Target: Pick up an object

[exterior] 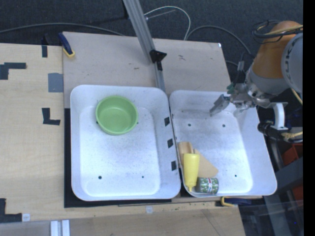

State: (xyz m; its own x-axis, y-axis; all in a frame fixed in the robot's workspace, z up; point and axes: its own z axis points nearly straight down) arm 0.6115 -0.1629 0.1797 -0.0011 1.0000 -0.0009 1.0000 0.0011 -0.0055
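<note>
Nearest, in the right bin (256, 176) at about 7 o'clock, three things crowd the front edge: one green can (207, 185), one yellow bottle (191, 168), one tan piece (204, 165). The rest of that floor is open. The left bin (81, 176) has one green bowl (116, 114) at 11 o'clock. Farthest, the gripper (227, 105) hangs at the right bin's 1 o'clock edge, fingers apart, holding nothing.
</note>
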